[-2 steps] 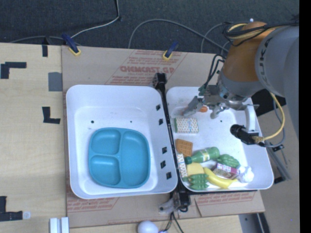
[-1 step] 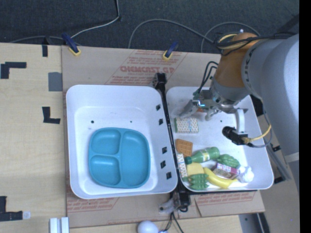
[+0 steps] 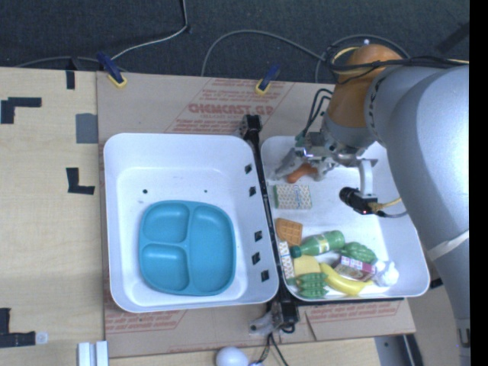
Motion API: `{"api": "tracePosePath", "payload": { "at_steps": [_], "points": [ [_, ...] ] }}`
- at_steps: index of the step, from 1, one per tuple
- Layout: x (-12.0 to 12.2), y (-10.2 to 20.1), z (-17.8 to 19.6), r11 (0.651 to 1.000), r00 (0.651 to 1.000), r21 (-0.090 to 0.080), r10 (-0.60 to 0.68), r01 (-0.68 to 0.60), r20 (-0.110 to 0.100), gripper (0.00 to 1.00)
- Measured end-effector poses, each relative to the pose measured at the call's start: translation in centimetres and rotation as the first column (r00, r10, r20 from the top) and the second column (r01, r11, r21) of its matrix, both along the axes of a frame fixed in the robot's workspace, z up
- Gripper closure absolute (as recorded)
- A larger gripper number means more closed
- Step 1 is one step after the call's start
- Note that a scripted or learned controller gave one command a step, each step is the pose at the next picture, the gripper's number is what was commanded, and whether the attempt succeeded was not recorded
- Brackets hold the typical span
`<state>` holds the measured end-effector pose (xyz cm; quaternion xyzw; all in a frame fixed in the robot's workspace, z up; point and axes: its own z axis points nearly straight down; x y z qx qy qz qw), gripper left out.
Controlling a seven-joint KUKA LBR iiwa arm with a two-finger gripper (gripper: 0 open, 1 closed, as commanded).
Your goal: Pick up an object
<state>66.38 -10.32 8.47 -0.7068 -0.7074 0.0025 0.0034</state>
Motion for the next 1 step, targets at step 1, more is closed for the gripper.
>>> {"api": "tracePosePath", "payload": {
  "at_steps": [1],
  "points": [
    [0.18, 0.27, -0.04, 1.000, 1.000, -0.004, -0.004, 0.004, -0.005, 0.00]
  ]
}}
